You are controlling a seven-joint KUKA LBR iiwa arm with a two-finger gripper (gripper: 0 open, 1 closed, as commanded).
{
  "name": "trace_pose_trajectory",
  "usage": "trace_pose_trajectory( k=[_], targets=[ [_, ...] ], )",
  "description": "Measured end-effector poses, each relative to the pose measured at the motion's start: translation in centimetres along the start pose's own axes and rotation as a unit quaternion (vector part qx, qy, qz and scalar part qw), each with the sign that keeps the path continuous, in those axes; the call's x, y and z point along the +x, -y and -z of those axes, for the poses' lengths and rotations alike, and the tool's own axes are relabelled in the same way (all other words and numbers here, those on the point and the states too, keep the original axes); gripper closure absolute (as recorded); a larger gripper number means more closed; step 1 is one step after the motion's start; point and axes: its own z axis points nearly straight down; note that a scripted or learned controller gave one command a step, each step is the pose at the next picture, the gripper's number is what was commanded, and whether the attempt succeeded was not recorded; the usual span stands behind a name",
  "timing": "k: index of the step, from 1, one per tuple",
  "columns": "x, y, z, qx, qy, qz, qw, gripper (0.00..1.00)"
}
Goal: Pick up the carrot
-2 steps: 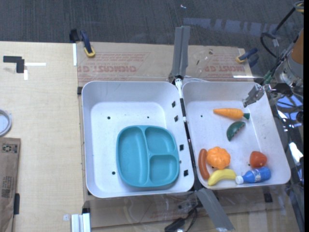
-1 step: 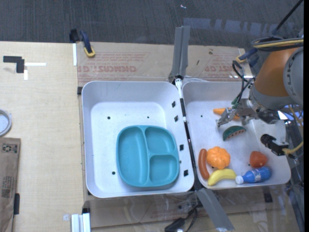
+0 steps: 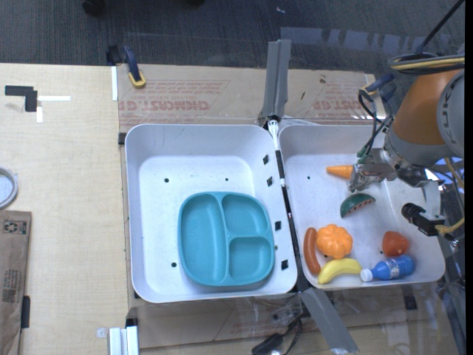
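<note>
In the right bin [image 3: 295, 198], carrot [image 3: 338, 171] half-hidden behind claw [image 3: 363, 181].

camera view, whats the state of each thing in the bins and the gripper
carrot: lying flat, gripper at its thick end
gripper: low over the right bin
watermelon slice: lying loose
sausage: lying flat
pumpkin: upright
banana: lying flat
bottle: on its side
tray: flat in left bin
</note>
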Motion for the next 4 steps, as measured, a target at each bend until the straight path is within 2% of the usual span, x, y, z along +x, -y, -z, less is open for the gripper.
trace_pose_trajectory(
  k=[1, 2, 3, 4],
  targets=[
    [0.0, 0.0, 0.0, 0.000, 0.000, 0.000, 1.0000, 0.00],
    [-0.1, 0.0, 0.9, 0.000, 0.000, -0.001, 1.0000, 1.00],
    [-0.1, 0.0, 0.9, 0.000, 0.000, -0.001, 1.0000, 0.00],
    [-0.2, 0.0, 1.8, 0.000, 0.001, -0.002, 1.0000, 1.00]
  ],
)
